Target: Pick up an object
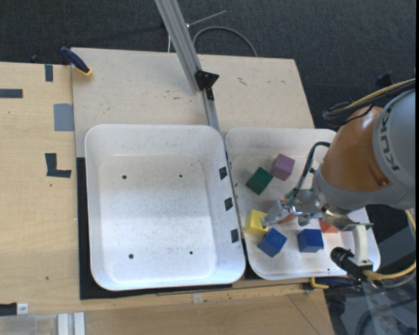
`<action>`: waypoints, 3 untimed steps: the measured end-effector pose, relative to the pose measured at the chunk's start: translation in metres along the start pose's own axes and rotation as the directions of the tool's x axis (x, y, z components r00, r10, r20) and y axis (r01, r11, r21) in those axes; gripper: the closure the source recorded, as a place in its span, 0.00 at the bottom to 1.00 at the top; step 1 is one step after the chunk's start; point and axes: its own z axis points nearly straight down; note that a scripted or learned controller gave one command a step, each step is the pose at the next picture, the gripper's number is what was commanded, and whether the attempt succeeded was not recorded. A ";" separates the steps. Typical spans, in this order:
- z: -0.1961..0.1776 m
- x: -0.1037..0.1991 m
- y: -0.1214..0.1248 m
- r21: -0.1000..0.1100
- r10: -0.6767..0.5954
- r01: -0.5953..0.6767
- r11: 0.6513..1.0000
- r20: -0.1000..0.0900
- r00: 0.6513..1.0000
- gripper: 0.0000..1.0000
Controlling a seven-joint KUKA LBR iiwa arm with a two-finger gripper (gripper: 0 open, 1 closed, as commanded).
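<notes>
From my remote station, I saw the fingers (274,217) low in the right bin (314,274), just beside the yellow block (255,222); I could not tell how far apart they stood. Two blue blocks (272,242) (310,240) lay near it.

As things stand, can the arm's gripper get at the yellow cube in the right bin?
Probably yes. The gripper hangs just right of the yellow cube, whose top is uncovered. The blue cube sits close below it and could crowd a grasp.
</notes>
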 end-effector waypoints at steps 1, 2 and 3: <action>0.024 0.001 0.005 -0.018 -0.003 0.003 1.000 -0.001 1.000 0.00; 0.014 0.000 0.006 -0.024 -0.001 0.001 1.000 0.001 1.000 1.00; -0.036 0.011 0.007 -0.013 -0.002 0.002 1.000 0.002 1.000 1.00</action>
